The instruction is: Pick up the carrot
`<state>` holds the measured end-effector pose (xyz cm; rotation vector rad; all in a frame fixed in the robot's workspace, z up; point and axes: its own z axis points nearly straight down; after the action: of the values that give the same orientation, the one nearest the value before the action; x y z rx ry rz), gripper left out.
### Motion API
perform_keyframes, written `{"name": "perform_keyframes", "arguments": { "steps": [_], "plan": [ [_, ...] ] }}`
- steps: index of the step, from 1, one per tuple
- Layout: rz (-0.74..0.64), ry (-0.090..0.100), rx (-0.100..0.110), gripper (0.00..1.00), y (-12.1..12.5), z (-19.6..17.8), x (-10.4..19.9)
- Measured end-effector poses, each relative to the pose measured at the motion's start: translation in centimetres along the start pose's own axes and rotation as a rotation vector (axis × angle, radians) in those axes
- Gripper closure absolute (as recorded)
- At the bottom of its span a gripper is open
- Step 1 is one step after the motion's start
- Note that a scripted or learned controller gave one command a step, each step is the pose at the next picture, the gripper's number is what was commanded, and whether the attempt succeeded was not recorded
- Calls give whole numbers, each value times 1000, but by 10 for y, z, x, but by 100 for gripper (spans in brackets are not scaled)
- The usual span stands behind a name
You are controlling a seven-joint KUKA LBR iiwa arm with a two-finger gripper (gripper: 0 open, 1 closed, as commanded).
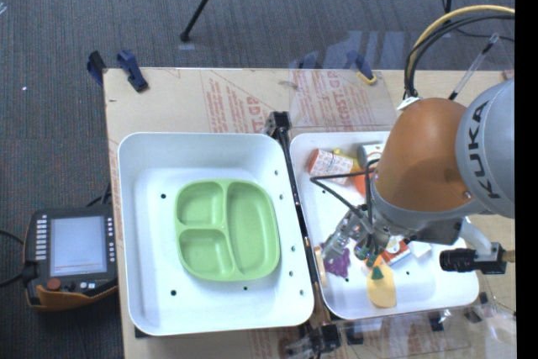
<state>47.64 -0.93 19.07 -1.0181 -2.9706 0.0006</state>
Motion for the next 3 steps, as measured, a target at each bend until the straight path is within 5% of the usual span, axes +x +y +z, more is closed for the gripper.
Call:
{"name": "perform_keyframes", "arguments": {
  "steps": [1, 2, 3],
  "plan": [
    [-362, -5, -4, 100, 23, -97, 16],
    [-505, 5, 2, 100, 16, -21, 14],
    [-450, 3, 2, 100, -34, 6, -25]
  ]
}}
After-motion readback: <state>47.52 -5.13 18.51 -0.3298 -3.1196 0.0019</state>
